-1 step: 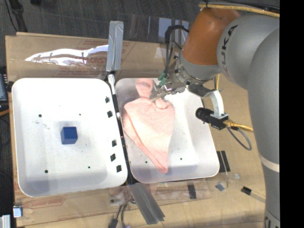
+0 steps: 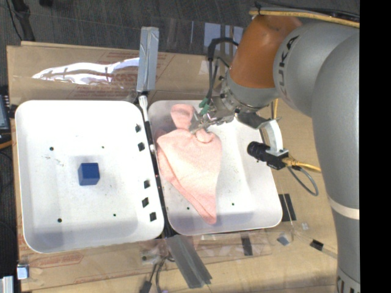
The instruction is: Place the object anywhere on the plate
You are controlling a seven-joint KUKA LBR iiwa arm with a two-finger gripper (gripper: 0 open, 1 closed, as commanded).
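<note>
the gripper [image 2: 204, 122] is low in the right bin [image 2: 263, 206], its fingers pinched on the upper part of a pink cloth [image 2: 192, 166], which bunches up between them. the rest of the cloth trails down and left across the bin floor (its lower tip near the front wall). a blue cube [image 2: 89, 173] sits alone in the left bin [image 2: 36, 224], well apart from the cloth. the arm [image 2: 317, 60] comes in from the right.
</note>
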